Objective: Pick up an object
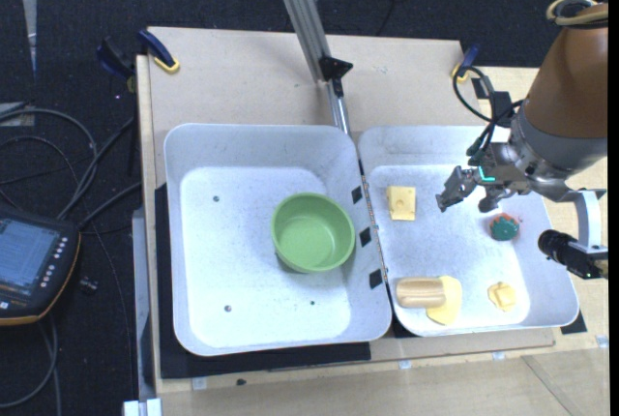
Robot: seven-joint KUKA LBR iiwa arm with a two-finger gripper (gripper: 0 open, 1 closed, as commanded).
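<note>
My gripper [453, 193] hangs over the right bin [426, 148], its dark fingers spread open with nothing between them. A yellow cheese-like block [401, 202] lies to its left in the same bin. A small green and red object [504, 228] sits to the gripper's right, partly under the wrist. Near the bin's front edge lie a tan bread-like roll on a yellow piece [426, 294] and a small yellow object [501, 295]. A green bowl [312, 231] stands in the left bin [232, 172].
The arm's grey and orange body [571, 95] fills the right side above the bin. A slanted metal pole [305, 13] crosses the back of the bench. Clamps sit at the bench's back corners.
</note>
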